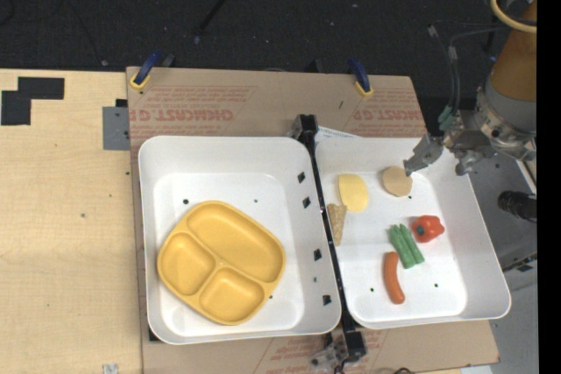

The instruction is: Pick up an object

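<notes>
A: Front of the bench first — the orange sausage (394, 278) lies at the near end of the right bin (478, 276), pointing roughly away from us. Just beyond it a green bean-like piece (406, 245), and touching that on its right side, a red pepper (428, 229).

B: And the left bin (175, 155)?

A: A yellow divided tray (221, 260) sits in it, three compartments, set towards the near-left corner, turned at a slant.

B: Back to the right bin, then. What else is in play?

A: A pale yellow oval piece (354, 192) near the divider, with a tan wedge (336, 222) just beside it against the bin's left wall. Further right, a round beige piece (396, 181), flat on the bin floor.

B: Where's the gripper?

A: The gripper (419, 160) is coming in from the right, low over the far end of the right bin, its tip just beside the round beige piece, at its upper right edge. The grey arm (504, 114) with the orange band is behind it.

B: Fingers?

A: Can't tell how far apart they are from this angle. Nothing is visible between them; every item is lying in the bin.
</notes>
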You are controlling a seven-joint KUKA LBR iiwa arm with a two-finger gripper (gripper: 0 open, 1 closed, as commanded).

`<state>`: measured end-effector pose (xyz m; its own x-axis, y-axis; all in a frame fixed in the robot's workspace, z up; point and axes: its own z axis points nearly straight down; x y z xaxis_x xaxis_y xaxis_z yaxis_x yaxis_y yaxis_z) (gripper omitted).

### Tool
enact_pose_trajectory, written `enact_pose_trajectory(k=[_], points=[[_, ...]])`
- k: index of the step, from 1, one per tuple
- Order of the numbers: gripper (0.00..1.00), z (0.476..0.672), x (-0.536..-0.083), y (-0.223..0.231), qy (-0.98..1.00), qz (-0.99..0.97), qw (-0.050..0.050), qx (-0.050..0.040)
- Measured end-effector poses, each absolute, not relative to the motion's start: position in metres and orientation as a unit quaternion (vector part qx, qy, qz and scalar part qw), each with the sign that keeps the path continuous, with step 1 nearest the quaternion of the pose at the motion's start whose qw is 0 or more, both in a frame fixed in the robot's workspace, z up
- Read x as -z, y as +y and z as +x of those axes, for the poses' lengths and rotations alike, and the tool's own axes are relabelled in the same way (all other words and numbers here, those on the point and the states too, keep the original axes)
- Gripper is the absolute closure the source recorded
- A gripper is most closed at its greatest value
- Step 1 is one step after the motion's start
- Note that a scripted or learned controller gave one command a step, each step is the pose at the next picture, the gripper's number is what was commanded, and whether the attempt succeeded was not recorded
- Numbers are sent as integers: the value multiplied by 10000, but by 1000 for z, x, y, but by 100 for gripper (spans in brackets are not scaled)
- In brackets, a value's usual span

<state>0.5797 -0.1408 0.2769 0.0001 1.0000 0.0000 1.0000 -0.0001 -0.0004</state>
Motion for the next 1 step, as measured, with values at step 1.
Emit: enact_pose_trajectory(k=[1], points=[[0, 583, -218, -133, -7075, -7067, 20, -15]])
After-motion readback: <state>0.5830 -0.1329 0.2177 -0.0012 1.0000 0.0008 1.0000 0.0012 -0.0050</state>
